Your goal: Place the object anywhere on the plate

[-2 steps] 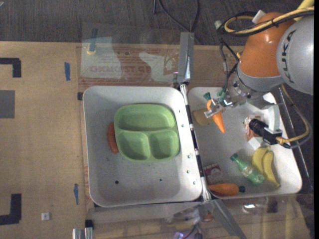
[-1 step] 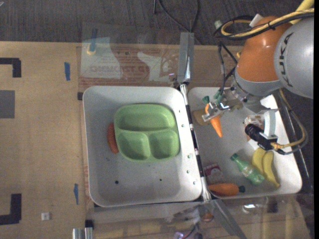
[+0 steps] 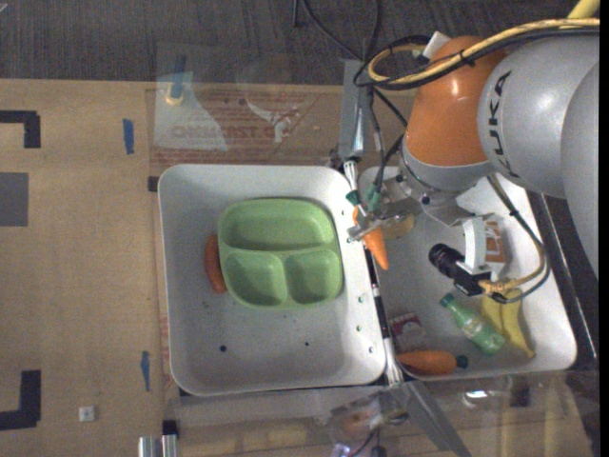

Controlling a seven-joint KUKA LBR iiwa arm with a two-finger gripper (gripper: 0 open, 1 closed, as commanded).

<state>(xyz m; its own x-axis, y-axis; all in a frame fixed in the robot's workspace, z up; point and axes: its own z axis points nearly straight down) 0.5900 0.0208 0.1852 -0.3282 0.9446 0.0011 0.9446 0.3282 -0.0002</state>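
Note:
A green divided plate (image 3: 276, 208) lies in the left bin (image 3: 190, 284), near its right wall. My gripper (image 3: 364, 222) hangs over the wall between the two bins, just right of the plate's edge. It is shut on a small orange carrot (image 3: 378, 249), which dangles from the fingers over the left edge of the right bin (image 3: 423, 298). The carrot is off the plate and clear of the bin floor.
An orange sausage-shaped piece (image 3: 214, 262) lies against the plate's left side. The right bin holds a second carrot (image 3: 428, 361), a green bottle (image 3: 473, 324), a banana (image 3: 512, 320), a white carton (image 3: 485, 241) and a small red packet (image 3: 406, 327).

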